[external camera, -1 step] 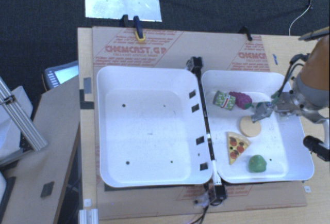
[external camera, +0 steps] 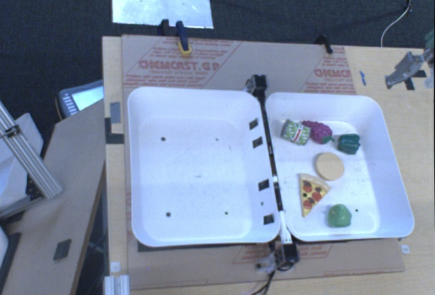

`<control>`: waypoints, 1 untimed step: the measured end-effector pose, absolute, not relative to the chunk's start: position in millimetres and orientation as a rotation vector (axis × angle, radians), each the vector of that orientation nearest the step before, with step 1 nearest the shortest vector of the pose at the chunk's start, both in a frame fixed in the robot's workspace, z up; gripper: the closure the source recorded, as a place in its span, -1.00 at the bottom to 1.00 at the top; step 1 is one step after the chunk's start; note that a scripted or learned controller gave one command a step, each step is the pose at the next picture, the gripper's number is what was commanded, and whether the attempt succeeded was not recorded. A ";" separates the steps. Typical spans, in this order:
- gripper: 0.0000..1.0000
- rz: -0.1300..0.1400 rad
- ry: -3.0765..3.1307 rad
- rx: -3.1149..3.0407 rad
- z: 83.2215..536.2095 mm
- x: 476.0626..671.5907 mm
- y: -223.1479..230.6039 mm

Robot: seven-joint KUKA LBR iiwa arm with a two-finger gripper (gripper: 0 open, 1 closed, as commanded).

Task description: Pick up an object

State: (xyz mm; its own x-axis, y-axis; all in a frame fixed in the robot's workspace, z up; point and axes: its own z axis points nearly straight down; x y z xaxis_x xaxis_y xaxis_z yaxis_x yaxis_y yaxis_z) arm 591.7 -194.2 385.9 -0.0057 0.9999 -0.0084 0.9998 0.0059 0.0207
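Hovered gripper [external camera: 406,71] at far right, outside the right bin [external camera: 368,179], likely leaving pizza slice [external camera: 312,193] and neighbours unobstructed; couldn't tell its opening.

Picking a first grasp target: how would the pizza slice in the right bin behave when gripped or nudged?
The pizza slice lies flat on the right bin floor, so it probably slides rather than rolls. It looks thin, so the fingers may struggle to get under its edges. It is likely light and stiff.

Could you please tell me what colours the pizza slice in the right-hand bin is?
The pizza slice is yellow with red spots and a tan crust, seen in the camera view.
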 end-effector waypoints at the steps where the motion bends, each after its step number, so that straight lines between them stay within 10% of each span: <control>1: -1.00 0.010 2.210 2.213 499.2 513.6 -208.2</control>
